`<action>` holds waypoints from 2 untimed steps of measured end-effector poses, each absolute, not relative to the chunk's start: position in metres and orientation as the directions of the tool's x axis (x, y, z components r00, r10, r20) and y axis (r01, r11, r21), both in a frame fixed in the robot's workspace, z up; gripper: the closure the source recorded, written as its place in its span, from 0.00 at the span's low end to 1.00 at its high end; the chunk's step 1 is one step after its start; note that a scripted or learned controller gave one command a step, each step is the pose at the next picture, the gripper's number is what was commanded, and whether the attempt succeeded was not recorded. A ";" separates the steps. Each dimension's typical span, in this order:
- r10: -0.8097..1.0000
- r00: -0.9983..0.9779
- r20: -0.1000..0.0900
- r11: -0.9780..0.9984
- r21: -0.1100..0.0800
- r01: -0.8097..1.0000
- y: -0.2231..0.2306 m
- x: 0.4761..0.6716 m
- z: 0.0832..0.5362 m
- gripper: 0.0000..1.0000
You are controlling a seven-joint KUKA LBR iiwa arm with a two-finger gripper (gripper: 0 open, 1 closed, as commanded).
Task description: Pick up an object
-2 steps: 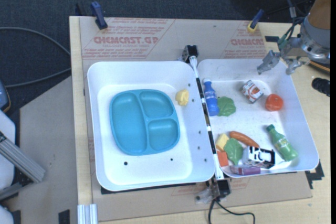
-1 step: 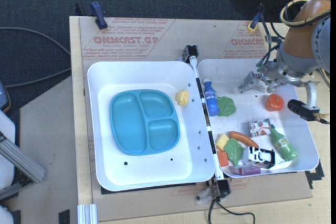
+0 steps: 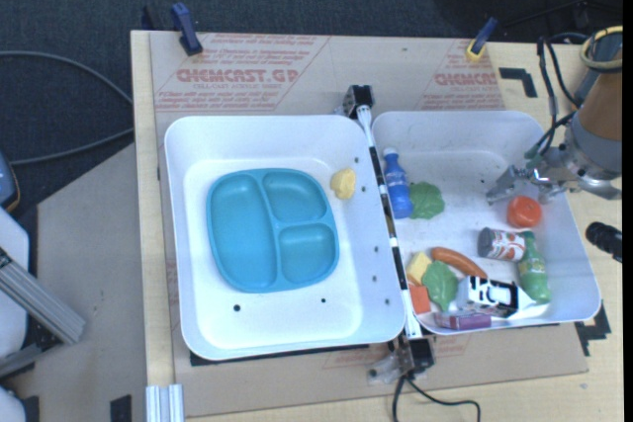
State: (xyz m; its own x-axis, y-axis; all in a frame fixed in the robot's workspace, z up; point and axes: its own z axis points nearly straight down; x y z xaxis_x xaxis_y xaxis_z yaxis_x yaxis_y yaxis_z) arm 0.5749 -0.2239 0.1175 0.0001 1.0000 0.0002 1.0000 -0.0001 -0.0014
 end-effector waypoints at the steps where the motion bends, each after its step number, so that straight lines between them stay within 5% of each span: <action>1: 1.000 0.000 0.001 0.000 -0.002 1.000 -0.209 0.546 0.089 0.00; 2: 1.000 0.001 0.000 -0.001 0.001 1.000 -0.210 0.547 0.099 1.00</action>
